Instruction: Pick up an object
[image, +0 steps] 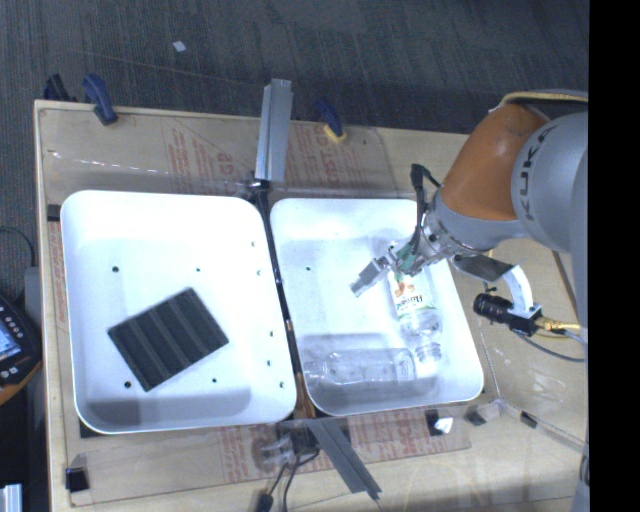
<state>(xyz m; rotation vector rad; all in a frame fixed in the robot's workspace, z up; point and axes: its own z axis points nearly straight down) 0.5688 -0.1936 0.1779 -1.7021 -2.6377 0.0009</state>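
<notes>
worktop (150, 140) carries 2 white bins side by side. left bin (90, 230) sits toward the left edge, right bin (310, 240) toward the right edge, and their inner rims are touching or nearly so.

left bin: 1 ribbed black slab (168, 338), lying flat and turned at an angle, toward the near left corner of the worktop.

right bin: 2 bottles. labelled bottle (412, 305) is clear with a white and orange label. it lies on its side along the bin's right wall, top end pointing toward the far edge. clear bottle (360, 365) lies on its side along the bin's near wall. its right end is close to the labelled bottle's lower end; contact can't be judged.

arm (500, 180) reaches in over the right edge, orange band above the wrist. gripper (380, 275) is low over the right bin, just beside the top end of the labelled bottle. fingers (365, 279) look apart: 1 juts toward the left edge, the other sits by the bottle top. nothing is seen between them.

2 blue clamps (100, 98) on the far edge.
</notes>
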